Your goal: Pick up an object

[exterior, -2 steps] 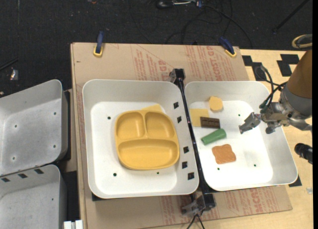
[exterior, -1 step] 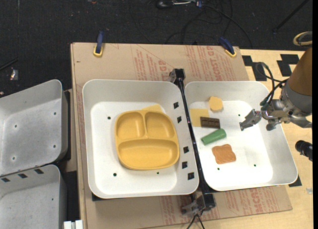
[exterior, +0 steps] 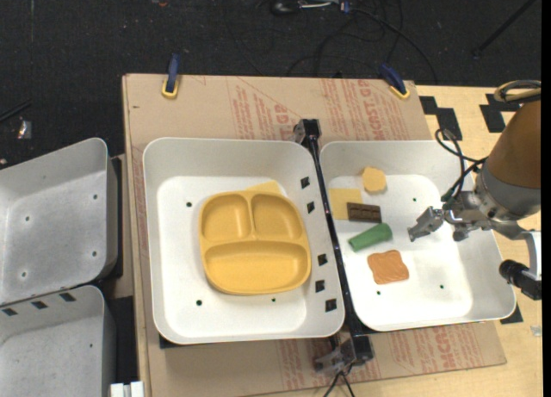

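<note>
The grey metal claw [exterior: 428, 223] hangs over the right shallow white bin [exterior: 448, 305], near its right side; whether it is spread or pressed together I cannot tell. Nothing appears held. Candidates lie to its left: a green cylindrical block [exterior: 370, 237], an orange toast-shaped piece [exterior: 387, 266], a brown chocolate-like bar [exterior: 363, 212] and a small yellow round piece [exterior: 374, 180]. This looks like the approach step; next, it should centre over one item, probably the green block, and descend.

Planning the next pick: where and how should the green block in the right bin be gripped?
Grip the green block across its narrow width at mid-length, coming straight down. It lies flat and elongated, angled, with bare bin floor along both long sides.
</note>
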Robot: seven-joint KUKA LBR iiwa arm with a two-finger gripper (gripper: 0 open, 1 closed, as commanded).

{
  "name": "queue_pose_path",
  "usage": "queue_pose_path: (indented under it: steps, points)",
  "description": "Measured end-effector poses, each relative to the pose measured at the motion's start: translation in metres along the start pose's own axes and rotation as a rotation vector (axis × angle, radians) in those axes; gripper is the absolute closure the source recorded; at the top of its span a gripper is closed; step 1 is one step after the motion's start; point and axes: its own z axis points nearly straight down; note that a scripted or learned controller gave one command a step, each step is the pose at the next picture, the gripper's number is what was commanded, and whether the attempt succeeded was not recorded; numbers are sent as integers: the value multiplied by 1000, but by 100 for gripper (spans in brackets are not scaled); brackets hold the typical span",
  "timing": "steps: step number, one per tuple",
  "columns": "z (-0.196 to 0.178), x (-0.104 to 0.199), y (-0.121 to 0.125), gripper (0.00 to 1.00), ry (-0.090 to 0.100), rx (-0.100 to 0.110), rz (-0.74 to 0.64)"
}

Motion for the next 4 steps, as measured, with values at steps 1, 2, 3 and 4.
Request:
queue_pose_path:
  steps: [1,2,3,4]
  points:
    - [54,1,-1,0,1,0,-1]
    - [40,0,1,100,-1,-5,-1]
    - [-2,-1,3,100,-3,-9,-4]
    - [-48,-7,9,100,-3,-9,-4]
